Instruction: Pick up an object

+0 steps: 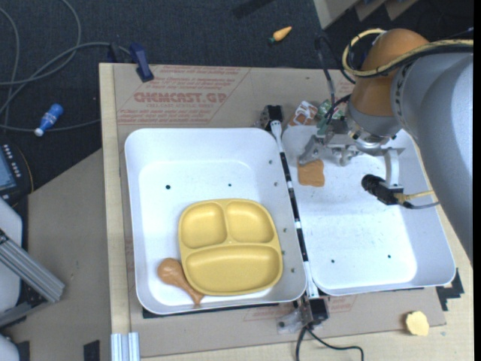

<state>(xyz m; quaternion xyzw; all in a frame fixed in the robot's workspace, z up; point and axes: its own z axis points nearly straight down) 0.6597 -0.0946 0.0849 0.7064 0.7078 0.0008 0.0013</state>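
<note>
Gripper [322, 153] hovered in the right bin [361, 239], at its upper left corner, directly above an orange-brown block [311, 174]; jaw state could not be told. Left of that bin: yellow divided plate [228, 245], orange drumstick [178, 276] touching the plate's lower left edge.

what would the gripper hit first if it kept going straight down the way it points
Probably the orange-brown piece just below the gripper in the right bin, though depth is hard to judge from this slanted view.
</note>
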